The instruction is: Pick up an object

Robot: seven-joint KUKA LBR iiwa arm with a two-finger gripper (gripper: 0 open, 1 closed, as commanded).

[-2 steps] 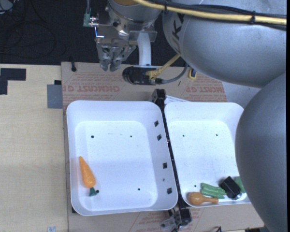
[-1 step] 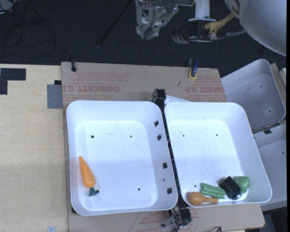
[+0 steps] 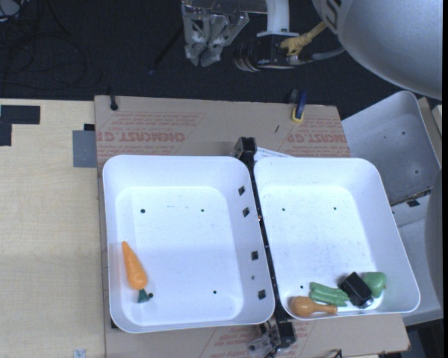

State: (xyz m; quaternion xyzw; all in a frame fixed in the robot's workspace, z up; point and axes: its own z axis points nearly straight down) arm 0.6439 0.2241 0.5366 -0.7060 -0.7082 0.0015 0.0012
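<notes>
Hanging high above the far edge of the bench, the gripper (image 3: 209, 39) is well apart from both bins; whether it is open or closed cannot be told. Nothing is picked, so this looks like the approach step. 1 carrot (image 3: 134, 266) lies alone in the left bin (image 3: 172, 168), an easy target; the next move calls for descending over it.

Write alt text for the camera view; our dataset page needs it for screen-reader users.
Two white bins sit side by side on a bench: the left bin holds a toy carrot near its front left corner, and the right bin holds an orange gourd, a green pod, a black block and a green piece clustered at its front edge. The gripper hangs above the bench's far edge.
</notes>
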